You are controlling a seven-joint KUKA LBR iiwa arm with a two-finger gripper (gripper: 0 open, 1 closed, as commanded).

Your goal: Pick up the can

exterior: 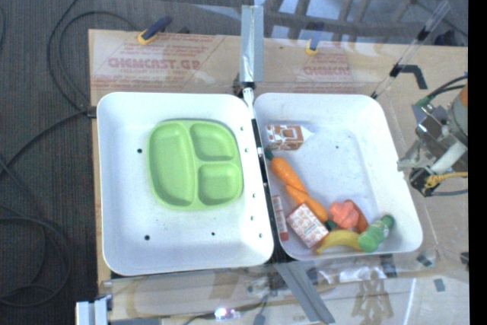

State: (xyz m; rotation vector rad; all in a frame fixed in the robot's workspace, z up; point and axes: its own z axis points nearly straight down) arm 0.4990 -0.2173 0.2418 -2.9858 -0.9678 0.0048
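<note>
arm [456, 125] in from the right, wrist low over the bench outside the right bin [380, 114] | gripper [424, 166] just beside that bin's right rim, over bench not bin | grip state: I can't tell | can: somewhere in the right bin's clutter, I can't single it out | left bin [122, 240] holds green tray [196, 164]
</note>
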